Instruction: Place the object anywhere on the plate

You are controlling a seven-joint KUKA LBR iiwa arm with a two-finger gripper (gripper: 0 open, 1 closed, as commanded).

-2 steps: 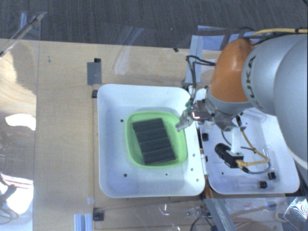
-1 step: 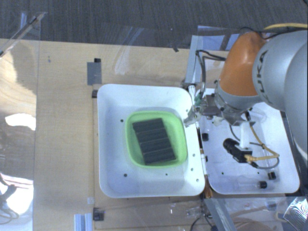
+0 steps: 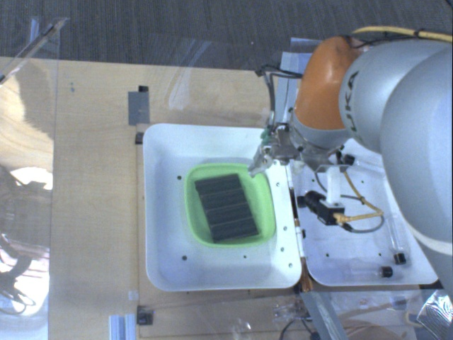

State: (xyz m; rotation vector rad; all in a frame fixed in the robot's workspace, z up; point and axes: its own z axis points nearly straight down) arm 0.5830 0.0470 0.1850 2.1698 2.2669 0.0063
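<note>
You see a dark ridged block (image 3: 226,208) lying on the green plate (image 3: 267,211) in the left bin (image 3: 163,261); the gripper (image 3: 260,160) hovers at the plate's far right corner.

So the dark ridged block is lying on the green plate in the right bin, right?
Not quite. The dark ridged block is lying on the green plate, but the plate sits in the left bin, not the right one. The camera view shows it.
</note>
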